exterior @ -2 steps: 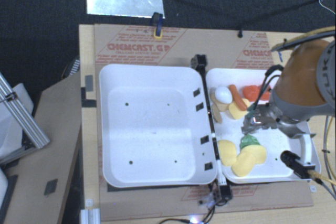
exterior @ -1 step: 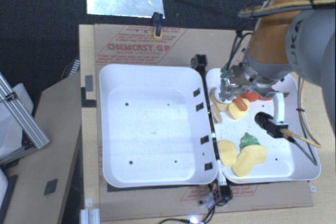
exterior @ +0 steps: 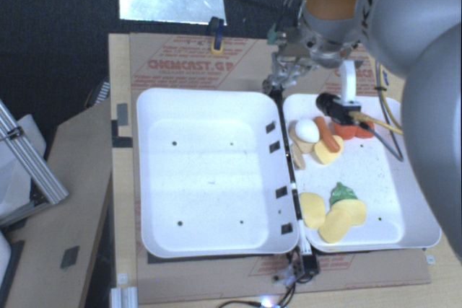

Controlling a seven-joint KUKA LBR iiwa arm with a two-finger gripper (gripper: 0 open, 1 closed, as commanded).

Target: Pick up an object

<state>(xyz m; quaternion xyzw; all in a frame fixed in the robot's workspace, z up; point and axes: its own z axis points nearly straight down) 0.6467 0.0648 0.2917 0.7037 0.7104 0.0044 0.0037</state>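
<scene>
The jaws cannot be read from this slanted angle: the gripper (exterior: pixel 280 83) shows as a tangle of grey metal, and whether it stands wide or narrow I cannot tell. Nothing is visibly caught in it.

At the left, the left bin (exterior: pixel 155 155) shows bare white floor with nothing to pick. Both bins sit on a cardboard sheet (exterior: pixel 188 61). The gripper hangs over the far end of the seam where the two bins meet, at the rim and not down inside either one.

All the candidates lie in the right bin (exterior: pixel 404 220). Closest to the seam are some pale beige sticks (exterior: pixel 297 153), and just beside them a white egg (exterior: pixel 307 130). An orange piece (exterior: pixel 326 134), carrot-like or sausage-like (too small to say which), rests against the egg. A red piece (exterior: pixel 354 132) lies a little further right. Nearer the front edge sit three flat yellow pieces (exterior: pixel 313 208), with a small green thing (exterior: pixel 342 192) touching the rightmost of them.

As for progress, I judge the pick not yet made: every item lies on the bin floor, and none is lifted. What is left is nearly the whole job. The gripper has to move over the right bin, come down on one item, close and raise it. The egg cluster is nearest, though its pieces are crowded, so a clean grasp there looks doubtful.
</scene>
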